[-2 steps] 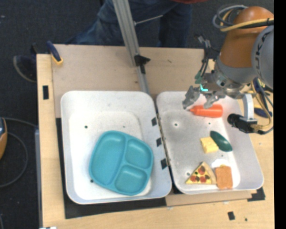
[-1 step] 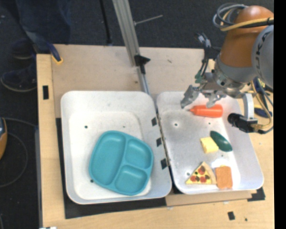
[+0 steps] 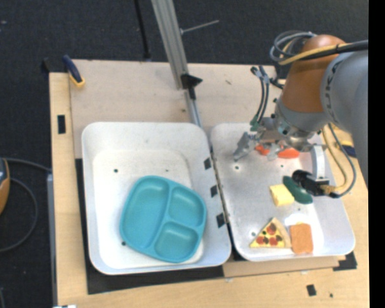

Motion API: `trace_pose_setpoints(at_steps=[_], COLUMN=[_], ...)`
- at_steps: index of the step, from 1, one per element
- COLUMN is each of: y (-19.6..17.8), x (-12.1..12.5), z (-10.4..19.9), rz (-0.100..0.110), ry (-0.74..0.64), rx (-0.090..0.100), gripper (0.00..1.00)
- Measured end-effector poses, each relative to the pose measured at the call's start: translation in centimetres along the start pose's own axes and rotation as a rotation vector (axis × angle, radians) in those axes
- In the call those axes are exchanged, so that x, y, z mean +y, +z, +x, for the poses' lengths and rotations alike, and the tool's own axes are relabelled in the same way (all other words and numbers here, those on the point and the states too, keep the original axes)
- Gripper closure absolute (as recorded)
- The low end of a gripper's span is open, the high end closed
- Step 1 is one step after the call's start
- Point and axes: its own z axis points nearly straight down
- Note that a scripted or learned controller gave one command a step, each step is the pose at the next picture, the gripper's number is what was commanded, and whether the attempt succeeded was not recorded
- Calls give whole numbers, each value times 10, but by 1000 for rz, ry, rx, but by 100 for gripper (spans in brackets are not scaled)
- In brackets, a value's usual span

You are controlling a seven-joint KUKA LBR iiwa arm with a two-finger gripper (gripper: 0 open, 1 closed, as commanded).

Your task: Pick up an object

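Arm: enters from right, wrist bent over right bin (image 3: 244, 236) far end | Gripper (image 3: 247, 145): low near bin's far-left corner | Fingers: spread, nothing between.

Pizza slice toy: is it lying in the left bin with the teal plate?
No, the pizza slice toy lies in the right bin, beside an orange block; the teal plate sits in the left bin.

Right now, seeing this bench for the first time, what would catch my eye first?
Probably the turquoise plastic plate with three compartments, lying alone in the left white bin. Next, the grey arm with its orange band reaching in from the right, its gripper low over the far end of the right white bin. Near that bin's front lies a toy pizza slice beside an orange block.
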Motion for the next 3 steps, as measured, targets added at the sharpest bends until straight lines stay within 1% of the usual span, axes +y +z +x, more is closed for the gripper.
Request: trace_pose_setpoints(at_steps=[1, 2, 3], y=[49, 84, 70], x=[-6, -6, -4], z=[-9, -10, -11], rz=[-2, -2, -8], ry=[1, 2, 5], rx=[-1, 0, -1], gripper=[0, 0, 100])
